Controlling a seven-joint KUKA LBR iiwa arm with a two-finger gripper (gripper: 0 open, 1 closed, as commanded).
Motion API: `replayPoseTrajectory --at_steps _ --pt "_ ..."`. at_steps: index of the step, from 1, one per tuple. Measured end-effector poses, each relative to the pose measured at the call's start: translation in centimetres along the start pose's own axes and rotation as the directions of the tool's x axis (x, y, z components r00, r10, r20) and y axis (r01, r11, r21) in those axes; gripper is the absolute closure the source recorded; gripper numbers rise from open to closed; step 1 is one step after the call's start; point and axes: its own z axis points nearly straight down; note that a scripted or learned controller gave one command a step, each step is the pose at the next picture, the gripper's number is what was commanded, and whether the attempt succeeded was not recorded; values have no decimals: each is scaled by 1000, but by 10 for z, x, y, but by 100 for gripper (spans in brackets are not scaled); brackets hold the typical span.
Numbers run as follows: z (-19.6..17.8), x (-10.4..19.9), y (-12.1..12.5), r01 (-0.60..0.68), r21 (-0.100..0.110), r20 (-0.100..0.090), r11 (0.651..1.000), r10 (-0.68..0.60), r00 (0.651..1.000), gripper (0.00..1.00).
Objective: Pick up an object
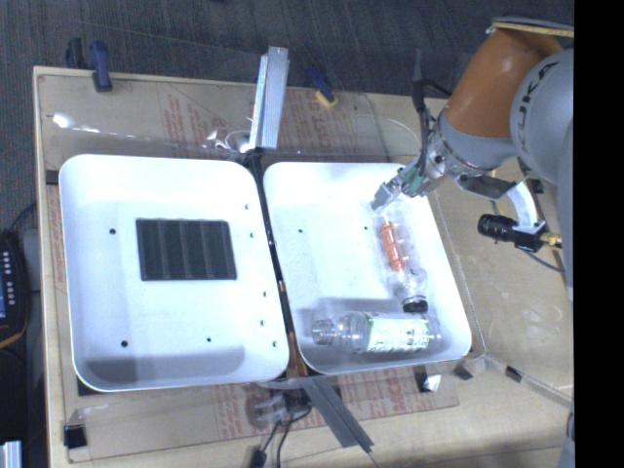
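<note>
A grey robot arm (507,96) with an orange band is reaching in from the right, and its hand (387,195) is hovering over the upper right part of the right white bin (322,188). Whether the hand is spread or pressed together cannot be told at this size; nothing is visibly between its tips.

Two clear plastic bottles are lying in that bin. A small one with an orange label (398,253) is lying just below the hand, pointing down toward the near wall. A larger one with a pale label (375,332) is lying on its side along the bin's near wall.

Both are likely light, smooth, slippery and prone to rolling or denting, so gripping across the labelled middle seems best. The smaller bottle has open floor to its left; the larger is crowding the wall. The left bin (97,213) is carrying a dark ribbed rectangle (185,250).
</note>
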Motion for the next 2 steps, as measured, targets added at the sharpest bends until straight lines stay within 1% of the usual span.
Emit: replayPoseTrajectory --at_steps 1,2 --pt "13 4 -16 -219 4 -4 976 219 976 100" --pt "13 4 -16 -218 4 -4 976 218 976 0"
